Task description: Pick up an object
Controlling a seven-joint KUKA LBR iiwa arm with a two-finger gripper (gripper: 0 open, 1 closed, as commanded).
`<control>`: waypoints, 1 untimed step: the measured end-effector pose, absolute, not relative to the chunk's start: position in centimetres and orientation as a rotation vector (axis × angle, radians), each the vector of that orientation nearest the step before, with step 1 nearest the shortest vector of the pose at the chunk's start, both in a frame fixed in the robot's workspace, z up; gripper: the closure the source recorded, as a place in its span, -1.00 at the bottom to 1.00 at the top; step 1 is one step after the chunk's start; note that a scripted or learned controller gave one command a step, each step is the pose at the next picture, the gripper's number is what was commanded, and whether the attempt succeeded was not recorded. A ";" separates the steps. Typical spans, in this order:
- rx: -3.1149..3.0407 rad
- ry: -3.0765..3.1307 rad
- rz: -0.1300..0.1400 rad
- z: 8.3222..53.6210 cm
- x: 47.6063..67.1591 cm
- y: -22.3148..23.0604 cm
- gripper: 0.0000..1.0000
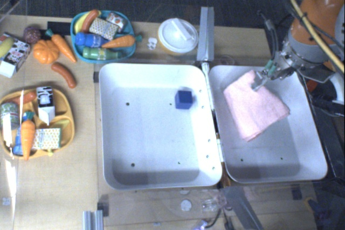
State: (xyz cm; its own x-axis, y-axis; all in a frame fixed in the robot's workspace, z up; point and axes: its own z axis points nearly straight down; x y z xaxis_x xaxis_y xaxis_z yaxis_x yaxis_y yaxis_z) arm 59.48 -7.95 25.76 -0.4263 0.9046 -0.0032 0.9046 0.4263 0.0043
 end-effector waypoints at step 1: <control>1.624 2.685 0.002 22.5 64.7 -7.1 1.00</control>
